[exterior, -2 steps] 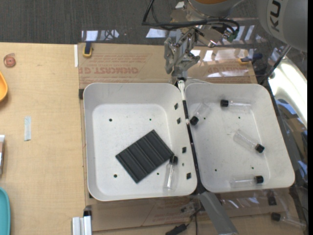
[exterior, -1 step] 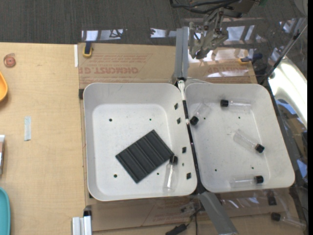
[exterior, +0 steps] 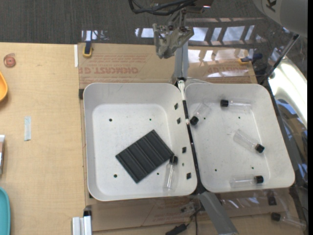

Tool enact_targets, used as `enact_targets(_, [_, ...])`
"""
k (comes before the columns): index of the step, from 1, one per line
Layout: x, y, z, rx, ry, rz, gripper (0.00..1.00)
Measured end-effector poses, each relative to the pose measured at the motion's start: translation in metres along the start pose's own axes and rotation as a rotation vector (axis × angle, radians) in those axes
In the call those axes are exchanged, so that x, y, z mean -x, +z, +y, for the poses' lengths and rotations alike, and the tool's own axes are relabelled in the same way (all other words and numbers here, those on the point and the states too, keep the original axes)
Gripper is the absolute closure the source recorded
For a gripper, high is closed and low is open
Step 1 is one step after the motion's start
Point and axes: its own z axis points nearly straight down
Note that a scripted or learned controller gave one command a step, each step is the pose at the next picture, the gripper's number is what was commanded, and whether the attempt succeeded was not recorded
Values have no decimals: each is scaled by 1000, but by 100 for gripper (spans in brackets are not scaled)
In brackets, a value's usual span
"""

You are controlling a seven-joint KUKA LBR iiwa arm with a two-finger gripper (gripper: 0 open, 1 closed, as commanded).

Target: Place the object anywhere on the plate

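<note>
The plate point(exterior: 145, 155) is a dark, ribbed rectangular slab lying flat and turned at an angle on the floor of the left bin point(exterior: 98, 102). The object is a clear vial point(exterior: 170, 171) with a black cap, lying on its side in the same bin, just beside the plate's right corner, cap end nearest the plate; contact cannot be confirmed. Four similar clear vials point(exterior: 248, 142) with black caps lie in the right bin point(exterior: 274, 131), well apart from the plate. The gripper point(exterior: 168, 42) hangs above the cardboard sheet point(exterior: 122, 65) beyond the bins, far from the plate; its state cannot be determined. The cardboard carries red print, seen reversed, partly reading "CHEMCAST".
</note>
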Motion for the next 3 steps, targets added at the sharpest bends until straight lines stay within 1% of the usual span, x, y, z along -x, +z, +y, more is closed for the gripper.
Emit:
enact_targets(1, [-30, 0, -1, 2, -346, 0, 100])
enact_targets(2, [9, 1, 0, 4, -928, -2, 100])
enact_targets(3, [11, 1, 0, 4, -1301, -3, 100])
